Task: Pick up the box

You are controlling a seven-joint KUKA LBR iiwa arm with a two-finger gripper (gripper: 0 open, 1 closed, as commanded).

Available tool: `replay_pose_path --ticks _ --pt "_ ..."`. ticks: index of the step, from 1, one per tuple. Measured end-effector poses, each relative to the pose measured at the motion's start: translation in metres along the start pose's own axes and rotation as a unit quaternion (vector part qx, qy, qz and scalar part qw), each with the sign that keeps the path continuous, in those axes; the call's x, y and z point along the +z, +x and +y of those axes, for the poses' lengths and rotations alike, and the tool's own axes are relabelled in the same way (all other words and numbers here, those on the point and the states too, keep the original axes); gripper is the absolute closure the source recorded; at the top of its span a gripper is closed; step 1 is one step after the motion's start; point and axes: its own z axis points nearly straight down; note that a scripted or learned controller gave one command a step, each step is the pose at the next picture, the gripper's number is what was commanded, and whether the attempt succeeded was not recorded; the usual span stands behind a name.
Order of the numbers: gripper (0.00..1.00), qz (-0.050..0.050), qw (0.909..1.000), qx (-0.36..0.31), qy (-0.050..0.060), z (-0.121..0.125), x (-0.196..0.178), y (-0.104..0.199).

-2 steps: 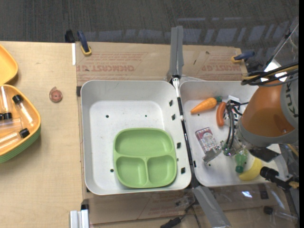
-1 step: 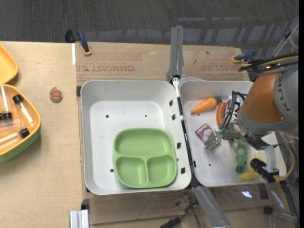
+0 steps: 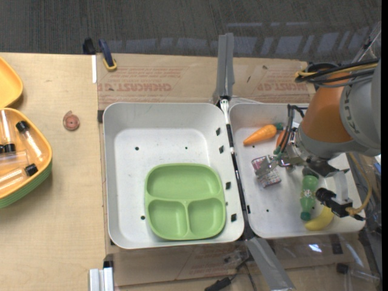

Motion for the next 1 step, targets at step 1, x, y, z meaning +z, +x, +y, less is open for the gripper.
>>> replay_pose_path --ticks 1 --pt "1.0 0.0 1.0 -0.001 0.001 -0.0008 -0.0081 -0.0009"
